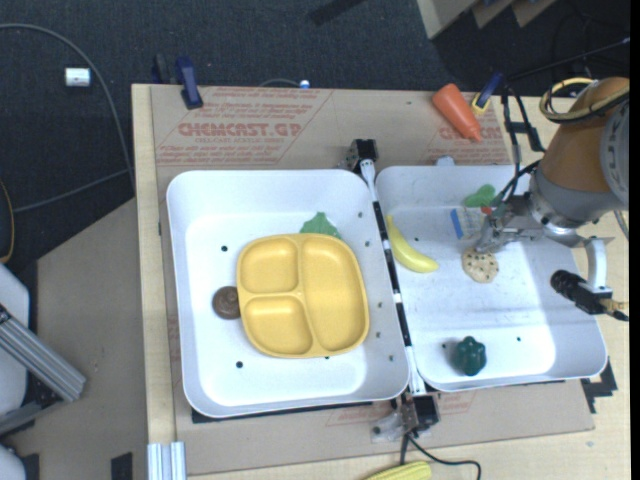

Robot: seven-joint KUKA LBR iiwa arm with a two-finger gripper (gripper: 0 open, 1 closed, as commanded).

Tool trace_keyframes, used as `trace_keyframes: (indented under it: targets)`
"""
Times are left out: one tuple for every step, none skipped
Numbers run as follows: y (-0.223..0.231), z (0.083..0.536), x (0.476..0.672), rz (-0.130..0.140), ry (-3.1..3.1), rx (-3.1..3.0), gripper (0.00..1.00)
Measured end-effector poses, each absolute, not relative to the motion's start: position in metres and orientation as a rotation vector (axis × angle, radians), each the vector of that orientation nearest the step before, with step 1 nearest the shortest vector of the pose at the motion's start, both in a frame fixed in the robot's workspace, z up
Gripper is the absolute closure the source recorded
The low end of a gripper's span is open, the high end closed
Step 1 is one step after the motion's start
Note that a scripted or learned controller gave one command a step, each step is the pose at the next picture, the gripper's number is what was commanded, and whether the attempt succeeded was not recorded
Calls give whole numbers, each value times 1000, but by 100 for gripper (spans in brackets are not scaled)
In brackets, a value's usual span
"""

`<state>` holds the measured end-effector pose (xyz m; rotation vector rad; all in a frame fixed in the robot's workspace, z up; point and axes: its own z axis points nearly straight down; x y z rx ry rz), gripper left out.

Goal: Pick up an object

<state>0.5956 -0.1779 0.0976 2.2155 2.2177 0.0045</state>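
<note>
The grey arm's two-finger gripper (pixel 491 230) hangs low in the right-hand shallow white plastic bin (pixel 560 363), just above the round tan speckled cookie (pixel 481 265); whether it is released or clenched, you cannot tell from this slant. Nothing is seen held.

Take the cookie as your mark. A curved yellow toy banana (pixel 410 251) lies just to its left, a small blue piece (pixel 456 222) up and left of it, a green-and-red toy (pixel 483 197) beyond it toward the bin's far wall, and a dark green toy pepper (pixel 468 356) well apart toward the near wall.

The cookie looks flat, so you would likely do best to centre over it, descend until the tips straddle its edge, close gently, then lift straight up, clear of the banana.
</note>
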Motion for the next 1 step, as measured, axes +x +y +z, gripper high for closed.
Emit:
trace_keyframes:
  targets:
    - [-189, 188, 609, 2, 2219, 2217, 100]
